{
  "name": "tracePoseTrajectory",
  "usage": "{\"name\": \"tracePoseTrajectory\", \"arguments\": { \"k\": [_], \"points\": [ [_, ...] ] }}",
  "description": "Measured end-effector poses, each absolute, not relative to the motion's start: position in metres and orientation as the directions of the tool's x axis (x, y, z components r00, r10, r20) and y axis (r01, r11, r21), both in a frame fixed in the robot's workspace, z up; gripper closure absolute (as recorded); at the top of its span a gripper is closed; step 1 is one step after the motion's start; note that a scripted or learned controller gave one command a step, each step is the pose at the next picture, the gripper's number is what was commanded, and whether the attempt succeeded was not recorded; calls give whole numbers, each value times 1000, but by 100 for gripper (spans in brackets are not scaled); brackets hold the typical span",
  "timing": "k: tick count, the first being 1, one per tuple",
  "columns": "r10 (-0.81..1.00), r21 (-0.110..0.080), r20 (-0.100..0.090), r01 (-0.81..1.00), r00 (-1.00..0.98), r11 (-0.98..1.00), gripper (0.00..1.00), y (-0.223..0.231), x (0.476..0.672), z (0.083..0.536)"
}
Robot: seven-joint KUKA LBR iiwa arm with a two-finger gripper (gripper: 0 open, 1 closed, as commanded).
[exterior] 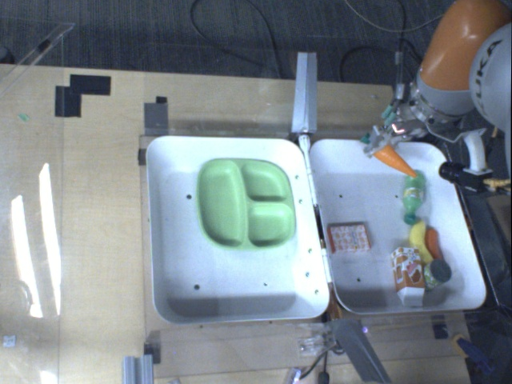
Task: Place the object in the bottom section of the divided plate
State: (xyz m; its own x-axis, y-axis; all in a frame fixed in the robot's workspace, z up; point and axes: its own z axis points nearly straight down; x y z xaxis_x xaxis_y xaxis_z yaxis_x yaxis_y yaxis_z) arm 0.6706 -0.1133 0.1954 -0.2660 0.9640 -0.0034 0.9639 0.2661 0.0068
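Observation:
The green divided plate (244, 202) lies in the left bin (172, 286). It has one long section on its left and two small ones on its right, and nothing lies in any of them. My gripper (379, 142) hangs over the far edge of the right bin (472, 294). It is shut on the thick end of an orange carrot (396, 160), which slants down and to the right from the fingers.
Along the right bin's right side lie a green item (413, 194), a yellow banana (418, 234), a small orange piece (433, 242), a dark round item (439, 272) and a small carton (408, 272). A red patterned packet (349, 238) lies nearer the divider between the bins.

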Motion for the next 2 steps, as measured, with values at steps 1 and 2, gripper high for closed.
{"name": "tracePoseTrajectory", "arguments": {
  "k": [1,2],
  "points": [
    [930,6,-2,930,-367,367,100,-49,670,189],
    [954,7,-1,954,-300,300,100,29,670,187]
  ]
}}
